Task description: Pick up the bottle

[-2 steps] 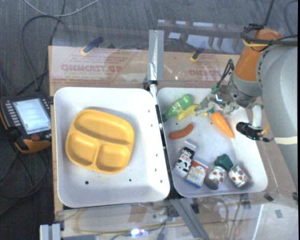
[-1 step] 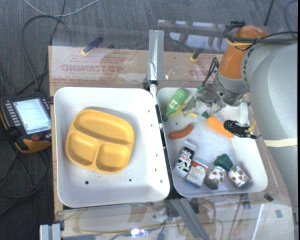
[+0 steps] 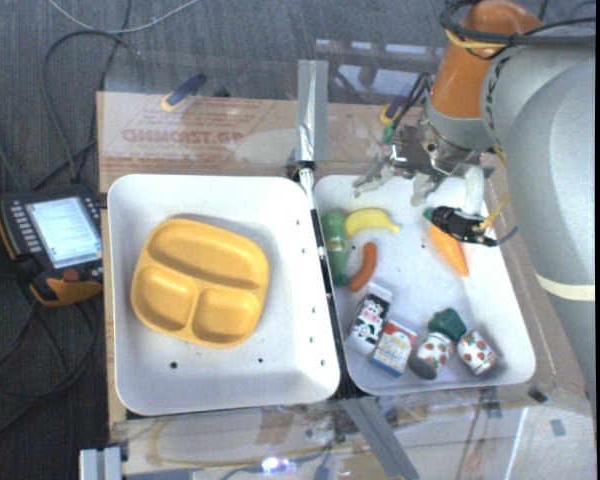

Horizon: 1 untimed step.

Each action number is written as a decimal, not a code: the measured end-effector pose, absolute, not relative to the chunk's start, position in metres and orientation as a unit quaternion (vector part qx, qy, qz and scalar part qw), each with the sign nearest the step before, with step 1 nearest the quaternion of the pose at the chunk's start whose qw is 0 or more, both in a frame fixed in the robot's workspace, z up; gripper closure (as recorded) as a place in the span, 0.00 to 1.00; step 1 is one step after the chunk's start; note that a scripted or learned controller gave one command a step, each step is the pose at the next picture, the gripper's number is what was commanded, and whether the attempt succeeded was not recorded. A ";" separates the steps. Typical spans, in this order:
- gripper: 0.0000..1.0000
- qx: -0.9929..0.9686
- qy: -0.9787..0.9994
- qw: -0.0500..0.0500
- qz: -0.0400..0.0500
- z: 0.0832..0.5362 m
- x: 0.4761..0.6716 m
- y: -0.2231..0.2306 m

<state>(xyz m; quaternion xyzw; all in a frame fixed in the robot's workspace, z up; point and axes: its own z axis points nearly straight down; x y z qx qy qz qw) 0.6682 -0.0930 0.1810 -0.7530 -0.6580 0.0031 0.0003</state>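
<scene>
Fingers [image 3: 370, 178] of the gripper [image 3: 396, 185] stand spread, with nothing between them; they hang over the far edge of the right bin [image 3: 505, 308], apart from everything in it.

Target located: the bottle [image 3: 334, 238], green, lies on its side in that same bin, hard by the left wall at the divide between the bins; from the fingers it sits to the view's left and nearer the camera; its long axis runs far-to-near, roughly parallel to that wall.

Judgement: the coming move calls for travel leftward and down, with the fingers turned to close across the bottle's width; the wall leaves little room for a finger on one side; the banana [image 3: 372, 222], just beside the bottle's far end, and the red sausage-shaped piece [image 3: 363, 265], just beside its near half, crowd the open side; a blocked or slipped grasp is a fair risk.

Other contents of the right bin: a carrot [image 3: 450, 250] toward the right; along the near side a cow-patterned carton [image 3: 370, 320], a small box [image 3: 393, 348], a printed can [image 3: 432, 353], a second can [image 3: 477, 351] and a dark green piece [image 3: 446, 322].

Left bin [image 3: 140, 203]: holds a yellow divided tray [image 3: 200, 280], resting mid-floor.
</scene>
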 end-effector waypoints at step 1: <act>0.00 -0.742 -0.670 -0.006 -0.002 0.099 0.672 -0.096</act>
